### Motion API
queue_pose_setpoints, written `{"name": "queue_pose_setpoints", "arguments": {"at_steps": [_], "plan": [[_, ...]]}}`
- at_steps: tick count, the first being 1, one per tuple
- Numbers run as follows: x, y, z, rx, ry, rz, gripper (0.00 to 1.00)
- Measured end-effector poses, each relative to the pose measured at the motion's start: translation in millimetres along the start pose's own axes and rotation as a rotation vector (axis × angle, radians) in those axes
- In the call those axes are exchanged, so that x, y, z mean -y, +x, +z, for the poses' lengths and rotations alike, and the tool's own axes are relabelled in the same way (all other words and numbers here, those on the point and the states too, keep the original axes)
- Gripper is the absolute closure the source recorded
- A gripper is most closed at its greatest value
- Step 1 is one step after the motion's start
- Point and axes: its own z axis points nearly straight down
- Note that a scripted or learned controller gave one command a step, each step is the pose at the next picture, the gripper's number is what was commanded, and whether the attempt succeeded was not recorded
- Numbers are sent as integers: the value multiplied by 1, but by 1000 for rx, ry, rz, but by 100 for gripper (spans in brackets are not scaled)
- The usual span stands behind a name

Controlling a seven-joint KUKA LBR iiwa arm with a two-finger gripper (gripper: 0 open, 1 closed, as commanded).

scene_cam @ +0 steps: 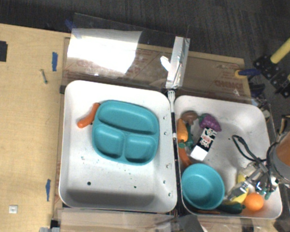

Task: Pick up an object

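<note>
Here, white bins (pixel 73 146) on wooden bench (pixel 11 138).

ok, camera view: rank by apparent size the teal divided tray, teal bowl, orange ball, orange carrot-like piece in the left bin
1. teal divided tray, clearly largest
2. teal bowl
3. and 4. orange carrot-like piece and orange ball: the piece is longer but thin, the ball rounder; too alike in area to rank.

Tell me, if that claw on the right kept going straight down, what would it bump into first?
Most likely the orange ball or the yellow item beside it, in the near right corner of the right bin. The gripper hangs right over them, though depth is hard to judge.
</note>
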Motion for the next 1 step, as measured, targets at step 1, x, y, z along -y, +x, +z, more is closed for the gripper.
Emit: {"name": "queue_pose_setpoints", "arguments": {"at_steps": [1], "plan": [[-2, -3, -12, 9, -3, -2, 100]]}}
